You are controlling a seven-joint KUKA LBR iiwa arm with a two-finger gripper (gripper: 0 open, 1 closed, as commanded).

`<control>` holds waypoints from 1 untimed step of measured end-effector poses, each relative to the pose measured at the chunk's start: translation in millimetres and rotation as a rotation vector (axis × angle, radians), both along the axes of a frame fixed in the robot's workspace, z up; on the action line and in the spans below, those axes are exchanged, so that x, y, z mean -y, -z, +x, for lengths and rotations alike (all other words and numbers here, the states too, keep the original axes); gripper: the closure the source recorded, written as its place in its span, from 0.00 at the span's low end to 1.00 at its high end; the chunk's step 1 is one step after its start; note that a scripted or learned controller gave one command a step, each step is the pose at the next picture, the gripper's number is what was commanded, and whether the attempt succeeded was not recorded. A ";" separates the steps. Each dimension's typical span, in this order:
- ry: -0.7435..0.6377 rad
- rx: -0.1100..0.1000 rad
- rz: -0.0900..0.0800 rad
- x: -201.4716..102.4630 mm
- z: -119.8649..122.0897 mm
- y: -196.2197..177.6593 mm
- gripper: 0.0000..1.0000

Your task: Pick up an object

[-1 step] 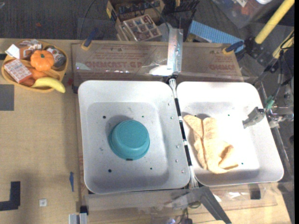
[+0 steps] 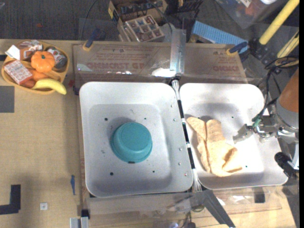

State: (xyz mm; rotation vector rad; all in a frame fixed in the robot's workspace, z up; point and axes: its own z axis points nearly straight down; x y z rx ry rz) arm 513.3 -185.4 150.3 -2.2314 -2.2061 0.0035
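Camera view from above the bench puts my claw [image 2: 240,134] over the right bin [image 2: 223,90], near that bin's right wall, with my grey wrist and orange band coming in from the view's right behind it. The claw points toward the view's left, across the bin floor. From this slant I cannot tell whether the claw is wide or narrow, and nothing shows gripped in it.

Just ahead of my claw's tip, toward the view's left, lies a crumpled tan cloth [image 2: 213,146]. It sprawls across the floor of the same bin, one end running toward the wall the two bins share, the other bunched a little below and left of my claw. Whether the tip touches the cloth's near edge or sits just clear of it, I cannot tell.

Farther left of my claw, past the shared wall, the left bin [image 2: 95,99] holds a teal bowl [image 2: 132,141], turned upside down near the middle of its floor and well apart from me.

Far from my claw, at the view's upper left corner of the bench, a basket [image 2: 14,77] holds an orange pumpkin [image 2: 42,61], a banana [image 2: 50,85] and some small packets.
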 end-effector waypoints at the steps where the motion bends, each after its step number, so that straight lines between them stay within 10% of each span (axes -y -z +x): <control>1: 0.026 0.002 -0.003 27.3 17.2 -123.1 0.00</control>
